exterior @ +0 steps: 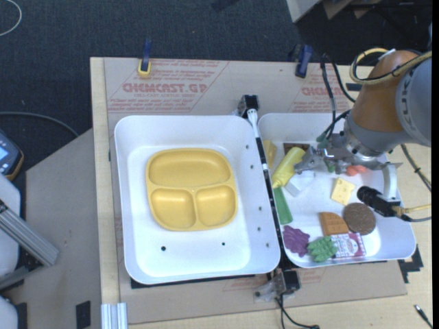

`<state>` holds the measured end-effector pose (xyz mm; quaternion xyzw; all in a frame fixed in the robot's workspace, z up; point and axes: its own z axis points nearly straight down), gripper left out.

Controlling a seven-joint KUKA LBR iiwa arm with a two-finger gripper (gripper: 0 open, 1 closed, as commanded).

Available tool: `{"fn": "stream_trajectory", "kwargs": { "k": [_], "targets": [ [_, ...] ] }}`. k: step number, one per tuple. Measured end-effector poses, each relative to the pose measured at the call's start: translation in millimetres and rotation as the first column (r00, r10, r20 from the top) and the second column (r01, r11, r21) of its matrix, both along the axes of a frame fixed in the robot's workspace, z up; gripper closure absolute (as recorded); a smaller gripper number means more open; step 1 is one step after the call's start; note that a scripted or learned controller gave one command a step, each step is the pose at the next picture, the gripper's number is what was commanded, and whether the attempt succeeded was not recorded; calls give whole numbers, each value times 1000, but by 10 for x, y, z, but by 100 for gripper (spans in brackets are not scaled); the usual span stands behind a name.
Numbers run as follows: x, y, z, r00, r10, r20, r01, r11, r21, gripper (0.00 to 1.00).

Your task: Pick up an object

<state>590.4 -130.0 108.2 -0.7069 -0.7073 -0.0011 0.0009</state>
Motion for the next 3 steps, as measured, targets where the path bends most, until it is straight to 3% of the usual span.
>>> {"fn": "stream_trajectory", "kwargs": {
  "k": [1,2,3],
  "targets": [
    [47,7,-33,1000,1,14,-1,1000,-1,0],
    [57,9,64,1000,0,18,0,1000,-1,100],
    [29,46,682,1000,1,5,-1,1000,-5,100]
  ]
}}
